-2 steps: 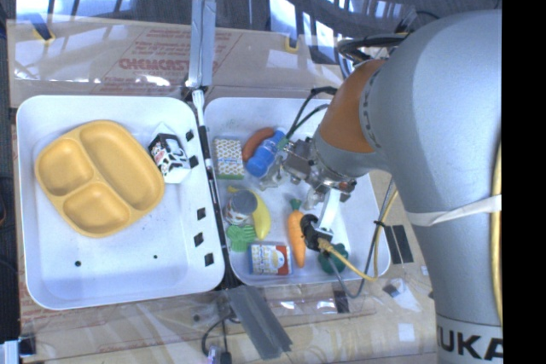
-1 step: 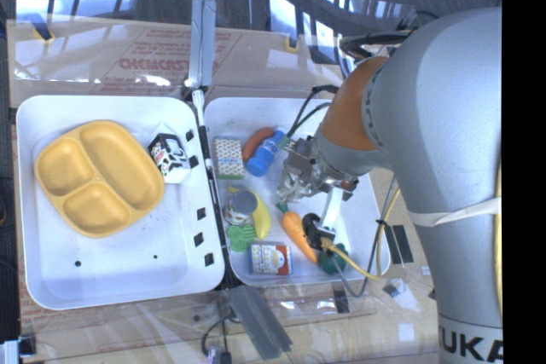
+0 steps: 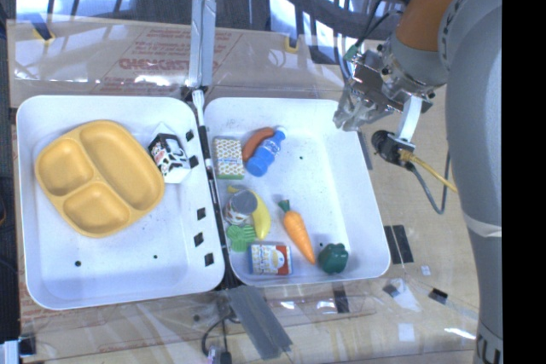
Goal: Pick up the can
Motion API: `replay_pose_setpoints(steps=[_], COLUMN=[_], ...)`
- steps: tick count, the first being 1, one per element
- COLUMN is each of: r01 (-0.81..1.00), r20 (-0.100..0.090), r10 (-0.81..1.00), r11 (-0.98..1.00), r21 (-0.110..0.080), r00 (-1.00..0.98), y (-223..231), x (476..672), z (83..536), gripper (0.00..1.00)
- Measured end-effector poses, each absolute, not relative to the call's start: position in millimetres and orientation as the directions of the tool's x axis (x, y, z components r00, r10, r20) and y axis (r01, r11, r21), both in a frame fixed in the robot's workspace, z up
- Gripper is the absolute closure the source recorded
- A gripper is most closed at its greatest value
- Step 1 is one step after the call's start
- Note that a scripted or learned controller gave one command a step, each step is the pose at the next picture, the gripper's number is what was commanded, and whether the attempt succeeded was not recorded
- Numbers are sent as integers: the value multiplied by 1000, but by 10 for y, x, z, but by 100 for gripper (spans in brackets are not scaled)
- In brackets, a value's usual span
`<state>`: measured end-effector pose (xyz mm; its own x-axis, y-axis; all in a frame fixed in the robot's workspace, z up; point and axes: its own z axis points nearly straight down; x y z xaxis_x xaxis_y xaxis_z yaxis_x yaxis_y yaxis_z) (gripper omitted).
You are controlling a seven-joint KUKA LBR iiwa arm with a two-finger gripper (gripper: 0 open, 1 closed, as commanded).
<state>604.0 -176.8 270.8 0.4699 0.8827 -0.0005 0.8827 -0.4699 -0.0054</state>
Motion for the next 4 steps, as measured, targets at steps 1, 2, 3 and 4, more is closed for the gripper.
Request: replay_pose_setpoints(steps=[1,2,3,4], r01=[998,998,986,989], r20=[1,1,2,2], r10=[998,998,986,989], r11=[-57,-58,169,147], r21=[-9,-9,-9,-7], r00=[57,58,-169,-147], y=[-1175,-1176,-419,-868], x=[5530,5530,5568,4992], z=[2370,2371,1891,1900], gripper=[100,0,0,0])
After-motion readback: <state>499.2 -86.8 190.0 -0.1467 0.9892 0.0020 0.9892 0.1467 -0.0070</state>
